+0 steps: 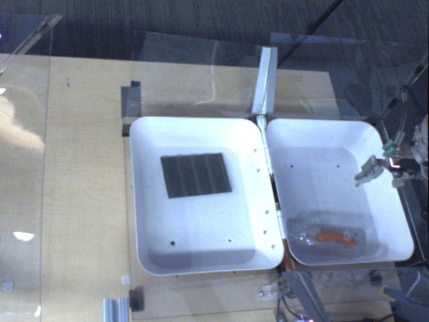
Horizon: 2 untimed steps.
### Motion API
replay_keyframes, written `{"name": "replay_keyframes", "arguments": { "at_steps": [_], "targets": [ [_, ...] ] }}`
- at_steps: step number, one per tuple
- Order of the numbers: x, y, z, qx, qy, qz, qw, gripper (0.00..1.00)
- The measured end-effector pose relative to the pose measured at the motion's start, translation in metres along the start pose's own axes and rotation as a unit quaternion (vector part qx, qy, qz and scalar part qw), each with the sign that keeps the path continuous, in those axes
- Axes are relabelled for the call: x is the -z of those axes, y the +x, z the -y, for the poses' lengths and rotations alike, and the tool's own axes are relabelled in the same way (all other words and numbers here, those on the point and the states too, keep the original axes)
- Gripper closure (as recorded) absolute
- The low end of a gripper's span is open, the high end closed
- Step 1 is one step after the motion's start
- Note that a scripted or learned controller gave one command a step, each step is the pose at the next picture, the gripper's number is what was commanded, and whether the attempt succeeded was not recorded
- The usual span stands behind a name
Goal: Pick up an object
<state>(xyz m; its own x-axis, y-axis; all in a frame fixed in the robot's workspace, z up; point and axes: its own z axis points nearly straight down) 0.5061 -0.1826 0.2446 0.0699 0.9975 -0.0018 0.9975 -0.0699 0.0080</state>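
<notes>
I have the gripper [370,171] hanging over the right bin [315,139], close to that bin's right wall and about halfway along it. At this size I cannot tell how its hand is set, and I see nothing carried under it.

The thing I would go for is the clear packet [330,237] with an orange piece inside, lying flat on the right bin's floor near its front wall. From the gripper it lies toward the front of the bin and a little to the left, well apart from the tool. Its long axis runs roughly along the front wall, left to right, so I judge the approach wants the fingers set across that line.

Counting what is there: one packet in the right bin, one dark ribbed slab [196,175] lying flat in the left bin [154,240], two bins, one arm. The packet is much the nearer of the two objects.
</notes>
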Motion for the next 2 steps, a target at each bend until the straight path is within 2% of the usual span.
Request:
{"name": "replay_keyframes", "arguments": {
  "at_steps": [1,2],
  "targets": [
    [0.010,0.002,-0.030,0.133,0.000,0.000,0.9912,0.00],
    [-0.023,-0.021,-0.007,0.125,0.002,0.000,0.9921,0.00]
  ]
}}
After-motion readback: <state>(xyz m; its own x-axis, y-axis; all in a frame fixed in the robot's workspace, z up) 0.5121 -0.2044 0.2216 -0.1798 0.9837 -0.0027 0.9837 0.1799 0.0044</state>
